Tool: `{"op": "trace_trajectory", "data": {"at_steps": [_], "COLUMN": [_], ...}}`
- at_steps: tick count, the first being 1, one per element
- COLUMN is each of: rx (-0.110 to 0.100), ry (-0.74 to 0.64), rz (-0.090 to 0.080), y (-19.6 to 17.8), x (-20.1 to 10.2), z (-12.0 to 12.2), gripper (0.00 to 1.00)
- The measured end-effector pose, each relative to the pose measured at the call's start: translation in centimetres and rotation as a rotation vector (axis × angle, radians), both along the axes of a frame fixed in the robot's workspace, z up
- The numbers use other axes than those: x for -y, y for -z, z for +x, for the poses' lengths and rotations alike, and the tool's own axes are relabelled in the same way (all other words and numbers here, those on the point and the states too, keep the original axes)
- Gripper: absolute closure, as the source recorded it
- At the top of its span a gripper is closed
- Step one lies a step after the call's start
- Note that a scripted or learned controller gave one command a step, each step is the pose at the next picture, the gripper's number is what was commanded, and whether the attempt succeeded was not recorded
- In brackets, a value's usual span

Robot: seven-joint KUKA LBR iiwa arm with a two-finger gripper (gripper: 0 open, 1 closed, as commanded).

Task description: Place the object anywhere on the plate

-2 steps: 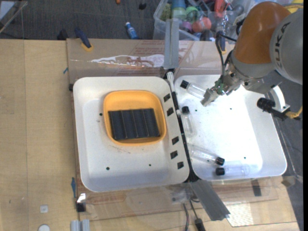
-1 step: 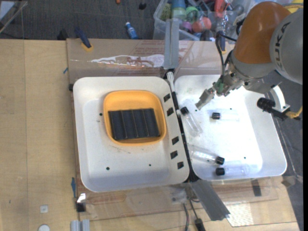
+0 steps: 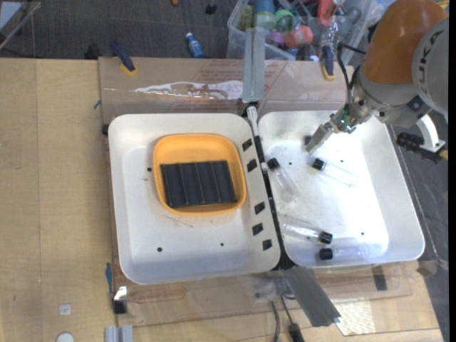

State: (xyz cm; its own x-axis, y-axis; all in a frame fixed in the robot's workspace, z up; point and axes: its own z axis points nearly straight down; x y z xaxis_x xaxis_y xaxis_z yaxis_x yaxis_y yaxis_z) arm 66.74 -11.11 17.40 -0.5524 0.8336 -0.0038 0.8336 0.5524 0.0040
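Note:
An orange plate (image 3: 196,142) with rounded corners lies in the left bin (image 3: 135,251). A black ridged rectangular object (image 3: 199,184) rests flat on the plate, covering most of its middle. My gripper (image 3: 314,142) hangs over the upper part of the right bin (image 3: 400,212), well to the right of the plate and apart from the black object. Nothing shows at its tip. The arm's orange band (image 3: 399,38) sits at the upper right.
Several clear tubes with black caps lie in the right bin: one (image 3: 318,164) just below the gripper, others (image 3: 308,231) near the front. A row of black clips (image 3: 258,206) runs along the divider between the bins. A crate of toys (image 3: 299,9) stands behind.

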Motion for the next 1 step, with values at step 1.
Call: {"op": "trace_trajectory", "data": {"at_steps": [1], "rx": [0.003], "ry": [-0.272], "rz": [-0.001], "y": [-2.36], "x": [-2.13], "z": [0.05], "gripper": [0.0]}}
